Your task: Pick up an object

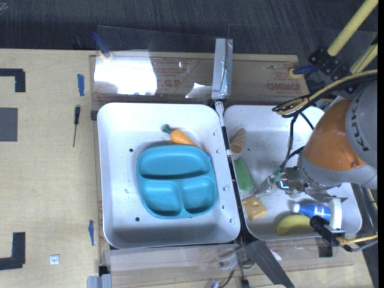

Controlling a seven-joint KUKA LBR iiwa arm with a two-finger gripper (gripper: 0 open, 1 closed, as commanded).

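Note:
In the right bin (264,120) lie a brown cylinder (237,140), a green stick (243,174), a yellow cheese wedge with holes (256,207), a yellow rounded fruit (293,223) and a blue-and-white tube (312,210). My gripper (273,185) hangs low over this bin, just right of the green stick and above the cheese wedge. The grey wrist and orange band (336,146) cover the bin's right part. I see nothing held in the gripper.
The left bin (114,161) holds a blue divided tray (177,179) and an orange carrot (180,137) behind it. A metal divider (222,71) stands at the back between the bins. Cables (300,104) loop over the right bin's back.

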